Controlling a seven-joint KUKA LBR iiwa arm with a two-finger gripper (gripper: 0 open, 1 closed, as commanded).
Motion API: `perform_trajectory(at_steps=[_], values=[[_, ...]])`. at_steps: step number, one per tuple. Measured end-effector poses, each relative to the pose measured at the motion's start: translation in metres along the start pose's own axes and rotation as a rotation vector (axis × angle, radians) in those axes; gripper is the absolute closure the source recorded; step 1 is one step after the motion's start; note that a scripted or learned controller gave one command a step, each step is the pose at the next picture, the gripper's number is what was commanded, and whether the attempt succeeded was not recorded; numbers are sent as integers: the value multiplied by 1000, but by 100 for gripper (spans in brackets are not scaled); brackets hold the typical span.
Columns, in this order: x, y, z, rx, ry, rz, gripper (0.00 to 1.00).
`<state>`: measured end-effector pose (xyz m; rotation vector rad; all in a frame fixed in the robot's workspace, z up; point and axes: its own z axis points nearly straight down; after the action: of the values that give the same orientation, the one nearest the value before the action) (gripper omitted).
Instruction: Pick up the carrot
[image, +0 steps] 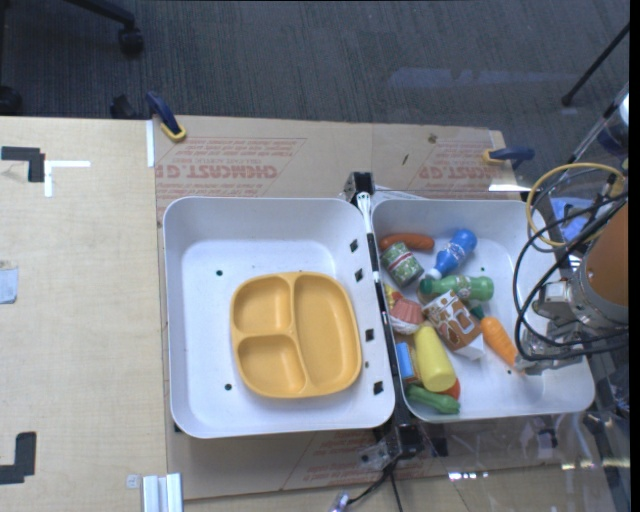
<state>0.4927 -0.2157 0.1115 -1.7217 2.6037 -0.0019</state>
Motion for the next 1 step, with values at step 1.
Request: perform_trajectory(at_steps=[1], values=[[0,0,0,0,0,0,0]])
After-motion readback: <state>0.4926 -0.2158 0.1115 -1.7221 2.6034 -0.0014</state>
